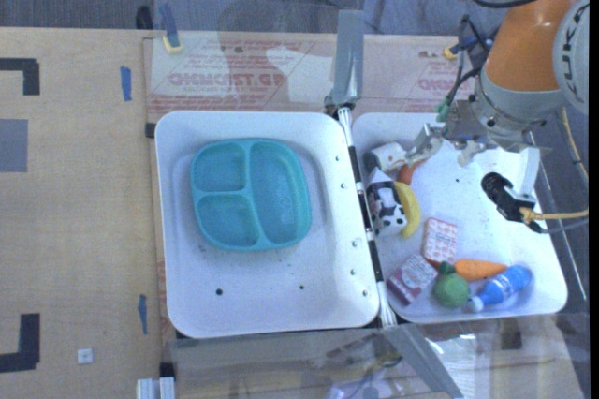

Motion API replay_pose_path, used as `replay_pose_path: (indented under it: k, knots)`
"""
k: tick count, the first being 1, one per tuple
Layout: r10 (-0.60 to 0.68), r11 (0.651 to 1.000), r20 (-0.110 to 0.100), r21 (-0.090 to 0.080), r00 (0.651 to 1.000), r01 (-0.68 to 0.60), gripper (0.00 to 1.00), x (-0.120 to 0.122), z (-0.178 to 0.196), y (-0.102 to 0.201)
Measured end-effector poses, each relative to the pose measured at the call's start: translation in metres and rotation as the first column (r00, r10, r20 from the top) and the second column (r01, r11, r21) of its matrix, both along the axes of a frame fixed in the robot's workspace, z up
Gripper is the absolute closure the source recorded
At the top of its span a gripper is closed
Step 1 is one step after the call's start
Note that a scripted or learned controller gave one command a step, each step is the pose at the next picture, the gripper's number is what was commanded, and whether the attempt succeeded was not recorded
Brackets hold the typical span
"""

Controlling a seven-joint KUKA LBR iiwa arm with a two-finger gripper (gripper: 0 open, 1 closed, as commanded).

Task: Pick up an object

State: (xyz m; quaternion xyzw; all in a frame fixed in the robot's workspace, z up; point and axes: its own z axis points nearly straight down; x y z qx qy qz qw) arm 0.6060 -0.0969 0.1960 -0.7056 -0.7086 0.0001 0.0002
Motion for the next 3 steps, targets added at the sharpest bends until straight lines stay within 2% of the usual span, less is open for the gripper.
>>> replay_pose_path:
  k: [1, 2, 3]
  knots:
    - [0.048, 0.999, 0.03, -0.001, 0.998, -0.048, 0.0, 0.051, -0.083, -0.021]
    - [0.094, 0.996, 0.004, -0.001, 0.996, -0.094, 0.0, 0.063, -0.109, -0.059]
    - [0.097, 0.995, 0.01, -0.006, 0.995, -0.097, 1.0, 0.065, -0.096, -0.059]
